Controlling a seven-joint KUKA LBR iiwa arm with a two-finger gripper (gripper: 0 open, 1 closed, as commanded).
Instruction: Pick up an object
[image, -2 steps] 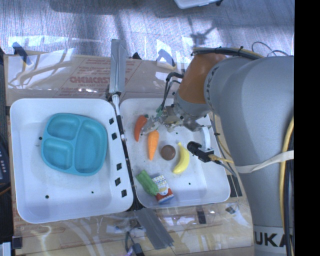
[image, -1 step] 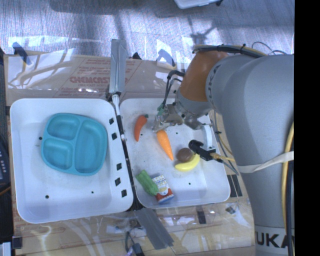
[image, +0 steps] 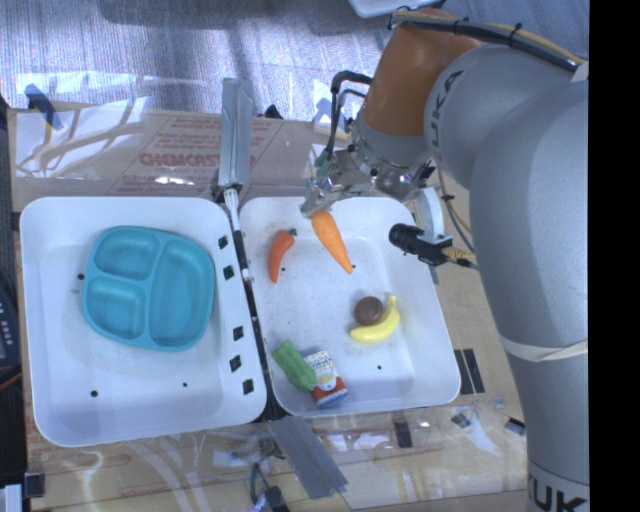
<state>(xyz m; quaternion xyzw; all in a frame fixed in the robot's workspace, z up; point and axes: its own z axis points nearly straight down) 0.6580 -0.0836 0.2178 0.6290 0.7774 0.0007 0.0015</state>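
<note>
**Carrot in the gripper, upper middle of the frame**

A carrot hangs at a slant from the gripper, its thick end pinched between the fingers, its tip pointing down and right over the right bin. It seems to be off the bin floor, though the view does not settle that. The gripper is closed narrowly on it.

The step in hand looks like the lift: the grasp is made, and the next move calls for a steady rise without the carrot slipping from so small a hold at one end.

Count: two carrots, the second lying just left of the first; one banana with a brown round thing touching it; one green piece; one small carton; one blue plate in the left bin; two bins.
</note>
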